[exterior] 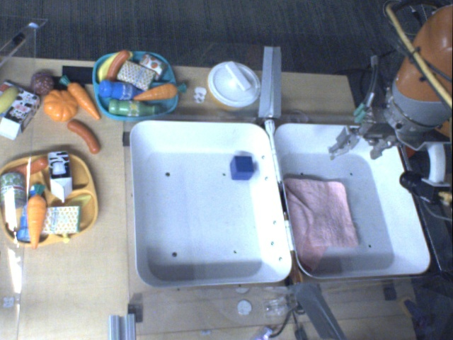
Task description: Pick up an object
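A pale wooden desk (191, 303) stands on dark carpeted floor (212, 9). Toy food clutters its left side, in a blue bowl (170, 105) and a yellow plate (88, 190).

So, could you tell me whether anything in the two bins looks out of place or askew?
Nothing looks damaged or spilled. The pink cloth in the right bin lies rumpled and slightly crooked against the divider side. The blue cube sits alone in the left bin.

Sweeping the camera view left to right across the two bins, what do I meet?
left bin → blue block → right bin holding pink cloth → gripper
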Robot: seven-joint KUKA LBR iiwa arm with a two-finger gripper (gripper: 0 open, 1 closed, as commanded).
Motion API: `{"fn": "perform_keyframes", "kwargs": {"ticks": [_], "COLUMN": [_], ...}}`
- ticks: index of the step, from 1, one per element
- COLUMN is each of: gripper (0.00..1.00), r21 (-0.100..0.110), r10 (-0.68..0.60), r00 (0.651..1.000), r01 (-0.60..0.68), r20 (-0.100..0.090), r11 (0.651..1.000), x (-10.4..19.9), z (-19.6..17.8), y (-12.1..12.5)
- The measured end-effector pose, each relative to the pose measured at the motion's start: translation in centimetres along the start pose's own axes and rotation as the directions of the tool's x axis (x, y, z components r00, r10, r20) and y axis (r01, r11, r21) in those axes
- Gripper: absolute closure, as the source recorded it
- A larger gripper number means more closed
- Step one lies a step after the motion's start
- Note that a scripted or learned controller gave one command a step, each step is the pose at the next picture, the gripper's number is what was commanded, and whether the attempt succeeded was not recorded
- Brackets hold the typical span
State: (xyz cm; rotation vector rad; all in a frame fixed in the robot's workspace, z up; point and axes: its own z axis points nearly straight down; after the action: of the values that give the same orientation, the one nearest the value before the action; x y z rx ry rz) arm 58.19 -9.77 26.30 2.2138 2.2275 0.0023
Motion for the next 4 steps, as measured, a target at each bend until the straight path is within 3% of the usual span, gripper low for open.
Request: {"fn": "perform_keyframes", "kwargs": {"ticks": [1,2,3,4], "gripper": [0.0,0.0,0.0,0.0], "r21": [-0.004,-0.013,-0.01,-0.006], "r10": [-0.085,0.25,0.031,-0.161], "r00": [0.996,0.968,1.0,0.987], "r01": [0.085,-0.25,-0.031,0.161], "r20": [0.001,-0.001,0.003,0.003], "r11": [0.996,0.968,0.999,0.987], "x": [-1.9,-0.1,-5.8,-10.4], "z": [16.7,17.2,17.4,17.4], "y": [-1.4,-2.1,1.2,3.4]}}
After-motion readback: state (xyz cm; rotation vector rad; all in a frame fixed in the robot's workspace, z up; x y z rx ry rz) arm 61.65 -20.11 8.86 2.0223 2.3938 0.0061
